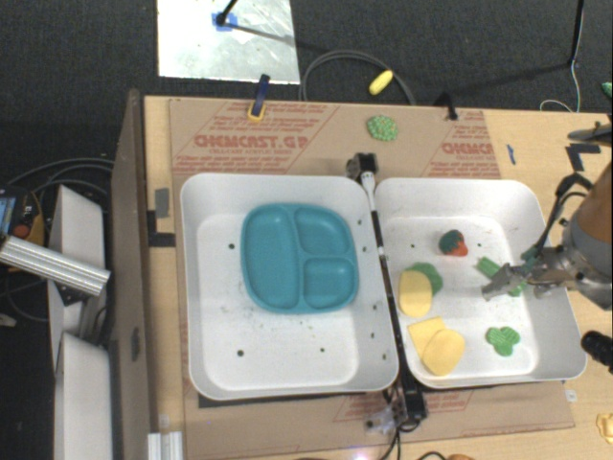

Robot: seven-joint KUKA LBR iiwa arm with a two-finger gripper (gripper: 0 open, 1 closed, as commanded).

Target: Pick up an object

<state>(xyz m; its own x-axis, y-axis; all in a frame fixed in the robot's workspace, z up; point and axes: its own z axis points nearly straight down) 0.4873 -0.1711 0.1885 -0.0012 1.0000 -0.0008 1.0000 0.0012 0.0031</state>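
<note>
The grey two-finger gripper (500, 281) reaches low into the right white bin (522, 204), over a small green flat piece (495, 268), apparently choosing it. Whether it's spread or pinching, I cannot tell; the metal blurs there. The teal divided plastic plate (299, 257) fills the left bin.

Teal divided plate (299, 258) in left bin (206, 353), perhaps foil sheet (228, 27) beyond

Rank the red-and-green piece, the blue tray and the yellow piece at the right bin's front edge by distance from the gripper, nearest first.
From the gripper in the right bin:
1. Red-and-green piece, just behind it and to its left in the camera view.
2. Yellow piece, front of the same bin.
3. Blue tray, in the left bin.
</note>
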